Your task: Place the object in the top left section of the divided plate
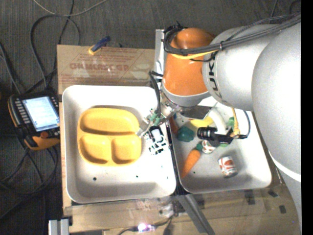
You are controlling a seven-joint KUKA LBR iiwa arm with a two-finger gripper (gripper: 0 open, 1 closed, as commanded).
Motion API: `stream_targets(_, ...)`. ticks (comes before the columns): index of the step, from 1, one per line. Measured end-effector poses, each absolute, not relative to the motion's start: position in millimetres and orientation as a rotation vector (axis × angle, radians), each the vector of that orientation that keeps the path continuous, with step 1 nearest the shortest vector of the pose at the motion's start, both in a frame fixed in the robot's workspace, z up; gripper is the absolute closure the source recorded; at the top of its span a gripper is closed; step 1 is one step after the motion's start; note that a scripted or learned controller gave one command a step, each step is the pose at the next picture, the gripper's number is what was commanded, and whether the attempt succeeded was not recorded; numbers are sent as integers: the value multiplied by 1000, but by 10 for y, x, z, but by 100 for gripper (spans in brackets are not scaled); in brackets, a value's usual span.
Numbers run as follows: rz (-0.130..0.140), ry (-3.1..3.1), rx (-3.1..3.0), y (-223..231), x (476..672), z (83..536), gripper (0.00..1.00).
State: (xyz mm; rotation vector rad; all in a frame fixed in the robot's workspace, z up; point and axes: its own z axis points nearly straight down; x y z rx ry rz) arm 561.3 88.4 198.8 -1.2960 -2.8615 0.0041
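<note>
Presently early in the task, by the look of it. Left bin [98,185]: holds yellow plate [110,112], divided into one long section above and two smaller ones below, all showing bare yellow; placement judged not yet done. Gripper [152,131]: low over left bin, just beside plate's right rim, between plate and the wall shared with right bin [254,177]; spread or pressed together, cannot tell; nothing visibly pinched. Right bin contents: carrot [190,161] lying at a slant, teal piece [185,132] near it, can [227,166] toward the lower right, yellow piece [215,117] partly hidden under the arm. Task's object: not identifiable for certain; most likely one of the right-bin items, well apart from top left section of plate. Left to do, as judged: secure an object, carry it across to plate, release it in top left section, withdraw clear. Chief risk: a missed grasp, or a drop into the wrong section.
</note>
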Motion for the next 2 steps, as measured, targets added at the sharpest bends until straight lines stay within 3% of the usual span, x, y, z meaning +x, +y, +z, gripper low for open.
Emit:
stream_targets(1,2,-2944,-1093,1151,5587,1417,100)
stream_targets(2,4,-3003,-928,887,5733,2098,100)
